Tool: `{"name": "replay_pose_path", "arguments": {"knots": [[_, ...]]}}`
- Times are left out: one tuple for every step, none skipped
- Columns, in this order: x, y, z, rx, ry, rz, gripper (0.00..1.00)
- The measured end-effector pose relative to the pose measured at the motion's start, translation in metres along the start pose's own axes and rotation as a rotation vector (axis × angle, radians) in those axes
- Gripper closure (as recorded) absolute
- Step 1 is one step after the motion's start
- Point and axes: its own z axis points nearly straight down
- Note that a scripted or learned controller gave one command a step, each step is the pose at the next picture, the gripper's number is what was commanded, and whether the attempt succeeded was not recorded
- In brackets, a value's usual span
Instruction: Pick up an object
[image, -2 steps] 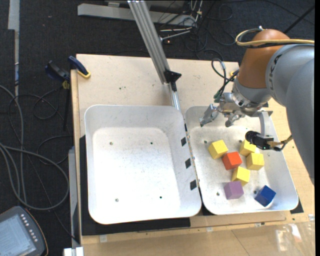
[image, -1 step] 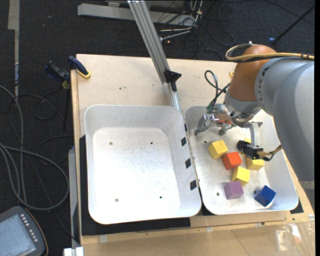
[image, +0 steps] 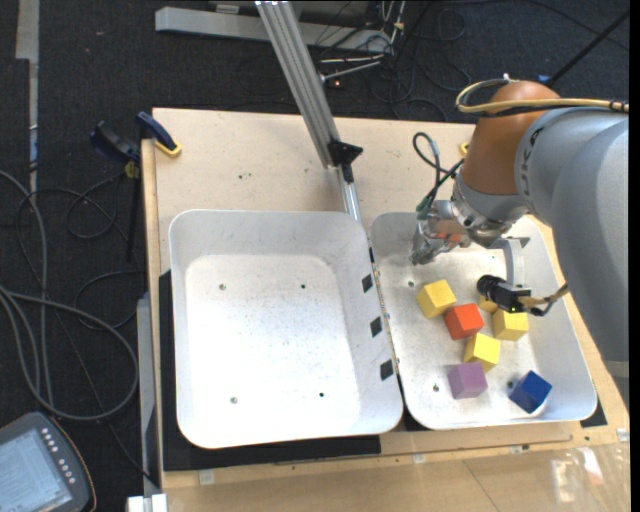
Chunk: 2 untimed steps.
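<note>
Two white bins share the bench, the right bin (image: 560, 400) holding the blocks, and the gripper (image: 432, 243), fingers' spread untellable, hangs above the yellow block (image: 437, 298), so approach seems underway, needing a descent next.

Dark carpet floor (image: 70, 250) around a pale wooden bench (image: 250, 150), with black cables (image: 60, 300) left of the bench.
</note>
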Motion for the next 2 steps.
{"name": "replay_pose_path", "arguments": {"knots": [[-0.003,0.010,-0.049,-0.005,0.000,-0.002,1.00],[-0.003,0.012,-0.092,-0.004,0.000,-0.002,1.00]]}}
